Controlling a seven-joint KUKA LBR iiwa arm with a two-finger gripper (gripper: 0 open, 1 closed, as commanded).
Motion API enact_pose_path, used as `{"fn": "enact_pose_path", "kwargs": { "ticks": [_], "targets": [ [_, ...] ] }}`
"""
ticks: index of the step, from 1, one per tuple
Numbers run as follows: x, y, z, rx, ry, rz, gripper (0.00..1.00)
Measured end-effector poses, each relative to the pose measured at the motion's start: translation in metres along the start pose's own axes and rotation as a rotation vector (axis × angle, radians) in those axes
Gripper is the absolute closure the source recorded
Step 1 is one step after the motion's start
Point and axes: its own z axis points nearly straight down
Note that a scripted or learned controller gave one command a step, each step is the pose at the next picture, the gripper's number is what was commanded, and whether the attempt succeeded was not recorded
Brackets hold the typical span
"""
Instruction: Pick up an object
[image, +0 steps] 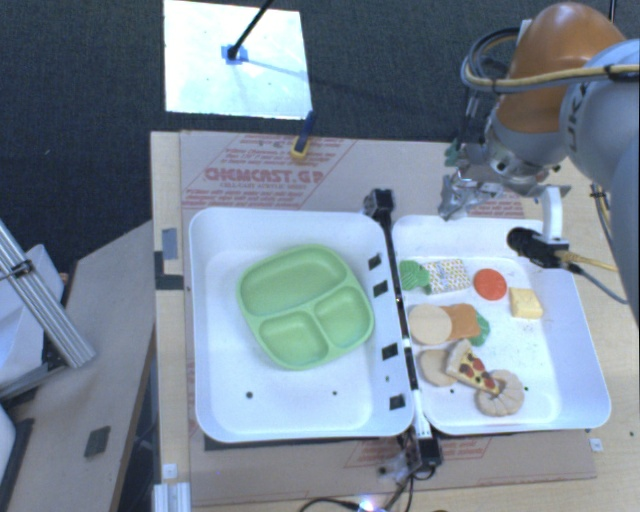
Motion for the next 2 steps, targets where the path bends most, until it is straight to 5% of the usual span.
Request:
{"fn": "enact_pose_path", "kwargs": {
  "ticks": [2],
  "targets": [
    [-0.004,0.006,0.017,0.001,-0.002,0.002,1.00]
  ]
}}
